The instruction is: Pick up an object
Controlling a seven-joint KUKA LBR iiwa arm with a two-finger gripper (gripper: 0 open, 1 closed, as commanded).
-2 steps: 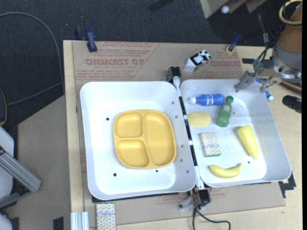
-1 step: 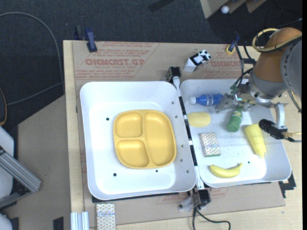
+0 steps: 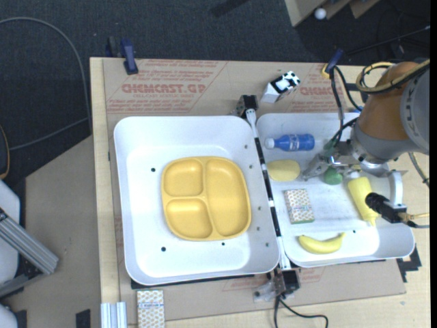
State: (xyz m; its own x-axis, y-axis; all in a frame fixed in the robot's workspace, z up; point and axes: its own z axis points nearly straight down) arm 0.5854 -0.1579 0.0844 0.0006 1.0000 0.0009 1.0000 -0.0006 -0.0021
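The claw (image 3: pixel 328 167) is seen low over the right bin (image 3: pixel 396 241), near its middle, at the end of the grey arm (image 3: pixel 392 125) that reaches in from the right. How far it is opened cannot be told from the camera view, and nothing can be made out as gripped. A small green object (image 3: pixel 332 178) is seen right at its tip; whether the two touch cannot be judged.

Just to the right of the green object, a long yellow object (image 3: pixel 359 195) is laid at a slant. A blue bottle (image 3: pixel 291 142) is laid on its side near the bin's far wall, and a pale yellow block (image 3: pixel 283 170) is placed just in front of it. A patterned box (image 3: pixel 298 205) is found nearer the front, and a banana (image 3: pixel 321 243) is laid along the front wall.

The left bin (image 3: pixel 136 251) is occupied by a yellow divided plate (image 3: pixel 205 198), set flat in the middle.

Both bins are carried on a brown sheet (image 3: pixel 171 84) printed with red lettering, held by a blue clamp (image 3: pixel 128 55) at the far left corner. A second patterned box (image 3: pixel 150 307) is seen outside the bins at the front edge. The bench is surrounded by dark carpet (image 3: pixel 48 19), across which a grey cable (image 3: pixel 75 39) is looped.
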